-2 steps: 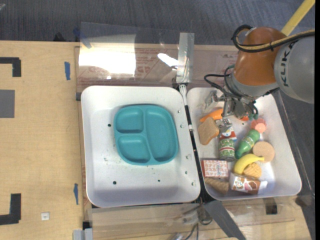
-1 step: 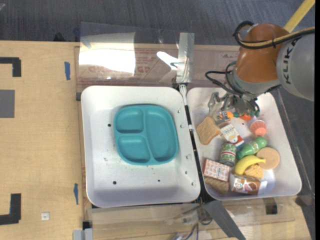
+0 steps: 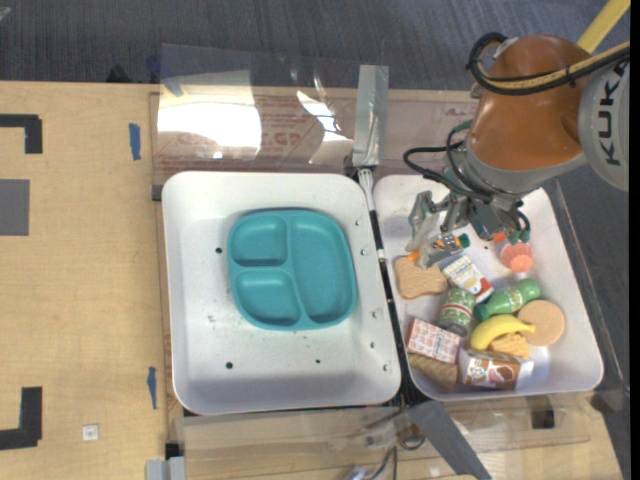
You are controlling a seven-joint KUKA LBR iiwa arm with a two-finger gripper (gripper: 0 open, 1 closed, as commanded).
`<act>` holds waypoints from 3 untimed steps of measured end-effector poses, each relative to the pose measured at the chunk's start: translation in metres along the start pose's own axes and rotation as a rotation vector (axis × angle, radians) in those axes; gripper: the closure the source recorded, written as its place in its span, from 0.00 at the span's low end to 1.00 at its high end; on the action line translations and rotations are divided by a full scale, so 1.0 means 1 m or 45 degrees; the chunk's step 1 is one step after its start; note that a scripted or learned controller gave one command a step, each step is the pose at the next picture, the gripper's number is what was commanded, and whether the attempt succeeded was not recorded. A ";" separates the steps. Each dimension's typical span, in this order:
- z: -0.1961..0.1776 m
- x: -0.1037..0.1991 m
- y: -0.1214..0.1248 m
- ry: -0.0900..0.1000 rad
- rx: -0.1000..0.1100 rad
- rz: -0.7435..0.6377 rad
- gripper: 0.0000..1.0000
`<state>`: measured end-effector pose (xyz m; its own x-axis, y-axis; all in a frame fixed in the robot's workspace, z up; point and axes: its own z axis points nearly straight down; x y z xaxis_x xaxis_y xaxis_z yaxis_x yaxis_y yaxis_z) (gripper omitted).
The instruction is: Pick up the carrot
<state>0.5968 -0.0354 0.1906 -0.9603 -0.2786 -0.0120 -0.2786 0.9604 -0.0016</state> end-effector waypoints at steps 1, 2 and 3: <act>0.004 0.047 -0.024 0.011 -0.006 -0.624 1.00; 0.005 -0.009 -0.024 0.003 -0.007 -1.166 1.00; 0.005 0.054 0.039 0.007 -0.010 -1.182 1.00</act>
